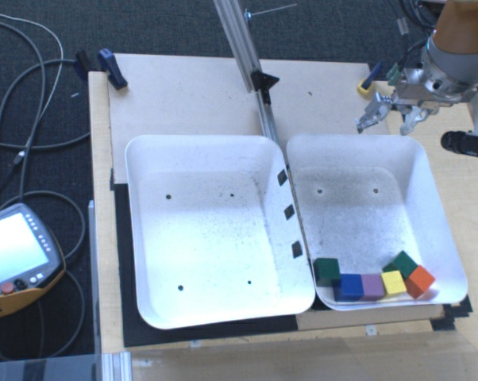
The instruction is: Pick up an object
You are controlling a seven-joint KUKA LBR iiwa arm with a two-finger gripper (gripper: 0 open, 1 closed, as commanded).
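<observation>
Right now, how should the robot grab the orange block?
Probably from straight above, pinching the orange block across its two free faces. It sits at the row's end by the bin wall, touching the yellow block, so sideways room looks tight. The gripper hangs beyond the bin's far rim.

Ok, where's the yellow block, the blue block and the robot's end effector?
yellow block (393, 282), camera view, its top face.
blue block (351, 286), camera view, its top face.
end effector (393, 117), camera view, midway between its fingertips.
</observation>
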